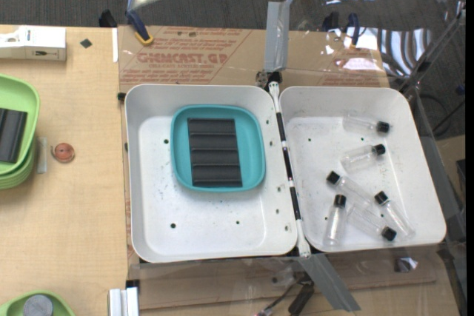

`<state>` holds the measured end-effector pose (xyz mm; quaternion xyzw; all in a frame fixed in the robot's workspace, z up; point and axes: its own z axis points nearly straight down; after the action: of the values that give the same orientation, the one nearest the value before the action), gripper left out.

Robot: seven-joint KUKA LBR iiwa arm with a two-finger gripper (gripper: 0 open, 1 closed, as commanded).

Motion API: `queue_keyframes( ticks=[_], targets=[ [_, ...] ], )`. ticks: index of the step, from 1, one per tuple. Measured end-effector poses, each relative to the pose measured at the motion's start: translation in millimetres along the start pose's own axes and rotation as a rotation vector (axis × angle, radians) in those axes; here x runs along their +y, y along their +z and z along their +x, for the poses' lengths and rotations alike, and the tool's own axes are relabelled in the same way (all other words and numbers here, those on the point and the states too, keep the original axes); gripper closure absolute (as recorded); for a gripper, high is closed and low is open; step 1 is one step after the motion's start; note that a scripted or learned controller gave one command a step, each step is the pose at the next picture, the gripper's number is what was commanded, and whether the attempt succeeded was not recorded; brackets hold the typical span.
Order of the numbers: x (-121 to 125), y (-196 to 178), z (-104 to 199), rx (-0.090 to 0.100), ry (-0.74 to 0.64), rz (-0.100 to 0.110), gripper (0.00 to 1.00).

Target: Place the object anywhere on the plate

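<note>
A teal plate point(255, 152) with a dark ribbed insert point(215, 152) lies in the left white bin point(148, 233), toward its upper middle. Several clear vials with black caps lie scattered in the right white bin point(311, 115): one near the top right point(368, 124), one below it point(364, 156), one in the middle point(344, 183), one upright-looking near the bottom point(335, 220), and one at the lower right point(390, 212).
A green tray point(28, 103) holding a dark block sits at the left edge of the wooden bench. A small round red piece point(64, 152) lies beside it. A white box point(33, 43) lies at the upper left, and cardboard point(192, 52) backs the bins.
</note>
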<state>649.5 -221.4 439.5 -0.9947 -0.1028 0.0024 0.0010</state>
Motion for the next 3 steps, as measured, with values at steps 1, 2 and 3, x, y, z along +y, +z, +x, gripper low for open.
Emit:
queue_keyframes(
  ticks=[1, 2, 3],
  targets=[
    [0.0, -0.4, 2.5, 0.001, -0.001, -0.001, 0.00],
    [0.0, 0.1, 3.9, 0.001, -0.002, -0.001, 0.00],
    [0.0, -0.8, 4.3, 0.002, -0.002, -0.001, 0.00]
  ],
)
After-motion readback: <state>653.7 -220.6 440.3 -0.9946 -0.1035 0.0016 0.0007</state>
